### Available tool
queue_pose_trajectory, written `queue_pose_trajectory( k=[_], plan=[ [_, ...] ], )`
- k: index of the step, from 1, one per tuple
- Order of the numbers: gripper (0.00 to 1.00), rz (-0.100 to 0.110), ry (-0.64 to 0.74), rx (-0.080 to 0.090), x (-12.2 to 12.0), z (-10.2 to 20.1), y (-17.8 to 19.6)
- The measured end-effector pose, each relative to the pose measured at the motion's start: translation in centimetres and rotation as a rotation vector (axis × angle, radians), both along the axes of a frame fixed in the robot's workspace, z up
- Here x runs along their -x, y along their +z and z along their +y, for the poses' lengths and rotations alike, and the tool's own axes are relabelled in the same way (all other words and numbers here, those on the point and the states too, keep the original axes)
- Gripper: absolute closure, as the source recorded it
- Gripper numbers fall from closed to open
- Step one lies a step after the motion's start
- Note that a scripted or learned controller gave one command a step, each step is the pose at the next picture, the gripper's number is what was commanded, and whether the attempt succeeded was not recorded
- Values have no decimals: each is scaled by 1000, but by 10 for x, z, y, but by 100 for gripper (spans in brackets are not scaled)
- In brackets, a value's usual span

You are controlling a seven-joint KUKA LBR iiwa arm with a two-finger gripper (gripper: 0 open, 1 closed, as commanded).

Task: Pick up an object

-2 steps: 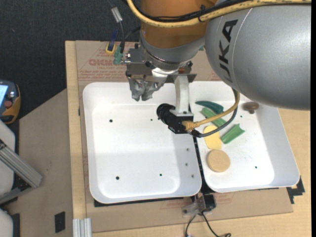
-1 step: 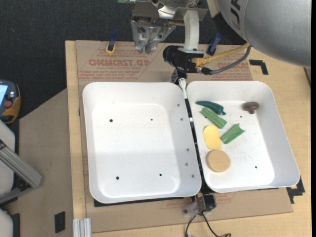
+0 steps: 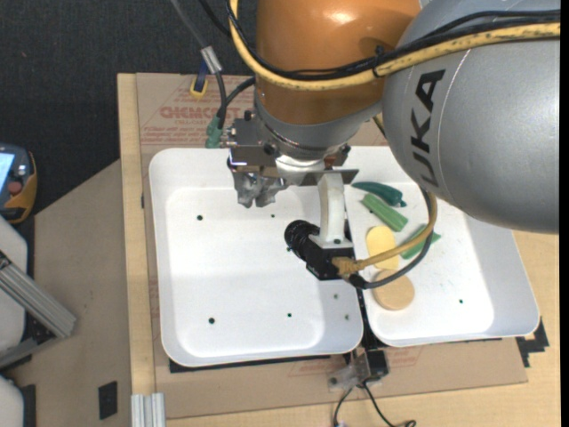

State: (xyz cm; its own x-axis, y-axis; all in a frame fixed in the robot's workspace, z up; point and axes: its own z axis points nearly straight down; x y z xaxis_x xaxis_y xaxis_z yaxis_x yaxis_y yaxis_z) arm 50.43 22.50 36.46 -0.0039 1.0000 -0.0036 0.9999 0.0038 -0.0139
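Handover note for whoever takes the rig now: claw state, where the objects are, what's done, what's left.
Claw: over the left bin's far side, nothing seen between its fingers; open or shut unclear.
Objects: all in the right bin, near the divider. Two green pieces, a yellow piece, a tan disc.
Done: nothing picked up.
Left: move the claw to the right bin, grasp an object and lift.

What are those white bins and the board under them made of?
The bins look like thin moulded plastic: smooth, slightly glossy, with rounded rims. The board looks like plain corrugated cardboard: matte brown with red print, though its edge is too small to confirm.
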Motion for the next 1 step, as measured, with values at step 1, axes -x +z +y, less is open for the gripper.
queue_pose_trajectory(
  k=[1],
  plan=[
    [100,4,-4,4,30,-2,-172]
  ],
)
